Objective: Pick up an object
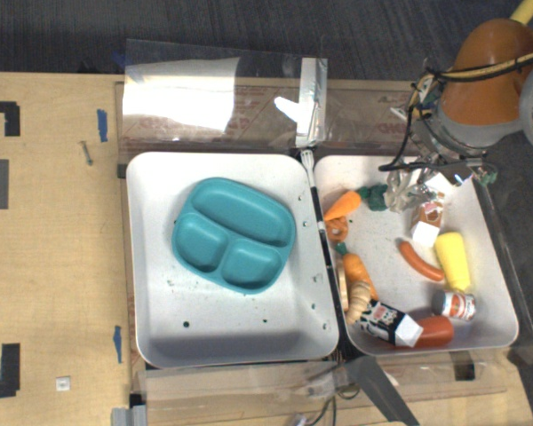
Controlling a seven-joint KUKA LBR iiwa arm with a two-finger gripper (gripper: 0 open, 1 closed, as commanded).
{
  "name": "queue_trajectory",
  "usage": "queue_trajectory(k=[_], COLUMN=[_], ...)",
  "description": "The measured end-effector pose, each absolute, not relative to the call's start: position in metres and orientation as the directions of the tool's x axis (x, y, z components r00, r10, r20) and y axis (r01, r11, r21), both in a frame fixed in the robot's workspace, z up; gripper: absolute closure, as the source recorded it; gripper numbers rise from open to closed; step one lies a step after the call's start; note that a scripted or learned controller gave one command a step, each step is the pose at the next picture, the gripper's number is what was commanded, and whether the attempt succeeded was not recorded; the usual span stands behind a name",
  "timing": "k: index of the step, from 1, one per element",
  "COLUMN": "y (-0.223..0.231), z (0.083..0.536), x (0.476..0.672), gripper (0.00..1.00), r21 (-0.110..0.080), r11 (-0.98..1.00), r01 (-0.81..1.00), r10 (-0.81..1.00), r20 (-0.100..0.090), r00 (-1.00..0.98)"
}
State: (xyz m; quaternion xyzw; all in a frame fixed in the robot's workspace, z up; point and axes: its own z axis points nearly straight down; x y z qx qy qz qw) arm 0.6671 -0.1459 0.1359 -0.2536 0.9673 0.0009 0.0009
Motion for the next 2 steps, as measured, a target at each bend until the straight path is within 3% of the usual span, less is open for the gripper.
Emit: queue_trajectory(k=[1,2], y=[-0.145,-0.126], z=[0.138,0.089], x=[0.668,0.574], gripper=[0.00,0.00], r21=[-0.001,-0.007], r11=[0.871,0.753], r01=[-0.492,-0.658], r10=[-0.492,-0.658], r20=[-0.006,-0.009], r00=[-0.871,-0.753])
